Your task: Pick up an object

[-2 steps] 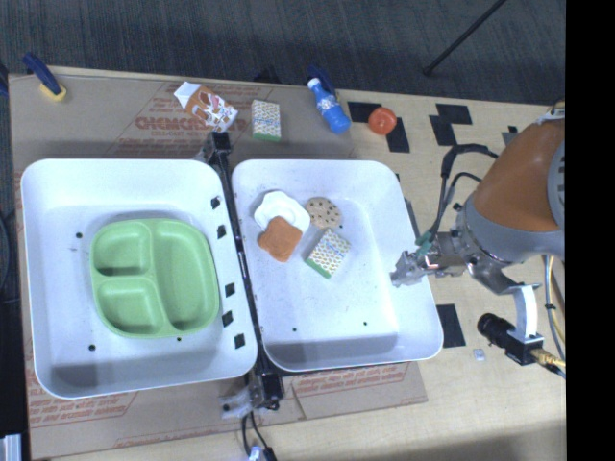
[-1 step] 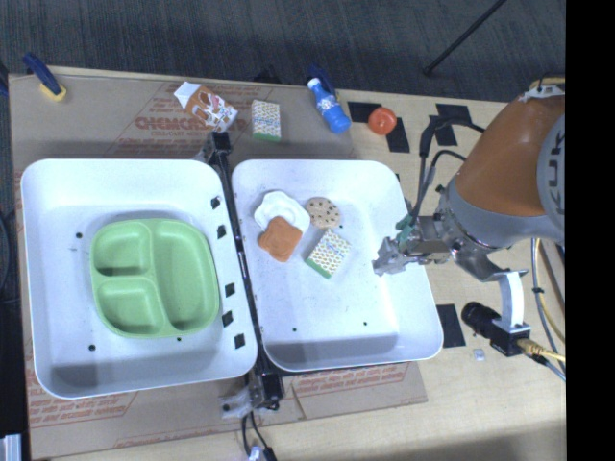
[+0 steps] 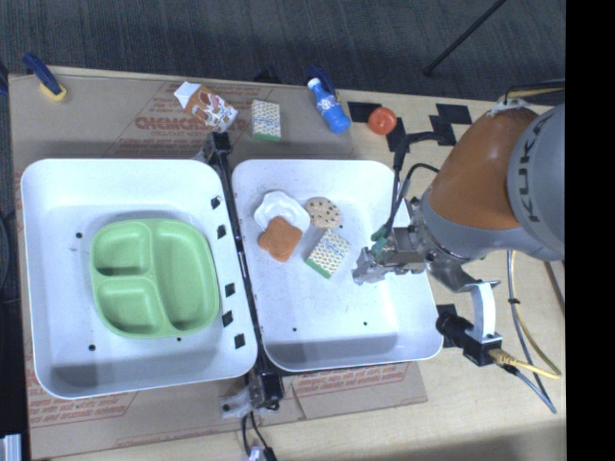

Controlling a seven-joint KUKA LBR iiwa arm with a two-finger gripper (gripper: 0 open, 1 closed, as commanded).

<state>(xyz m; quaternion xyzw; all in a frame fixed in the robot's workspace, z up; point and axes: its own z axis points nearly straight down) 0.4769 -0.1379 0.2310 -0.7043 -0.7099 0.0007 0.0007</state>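
In the right bin (image 3: 317,339) lie an orange-brown bread-like piece (image 3: 280,239), a white cup-like piece (image 3: 281,208) behind it, a round speckled cookie (image 3: 323,211) and a patterned green-white block (image 3: 329,254). My gripper (image 3: 369,269) hangs over the right part of this bin, just right of the patterned block and apart from it. Nothing shows between its fingers.
The left bin (image 3: 58,353) holds a green divided tray (image 3: 154,277). Behind the bins on the cardboard lie a snack packet (image 3: 205,108), a small patterned box (image 3: 266,120), a blue bottle (image 3: 330,106) and an orange ball (image 3: 382,119). A blue-yellow clip (image 3: 44,77) sits far left.
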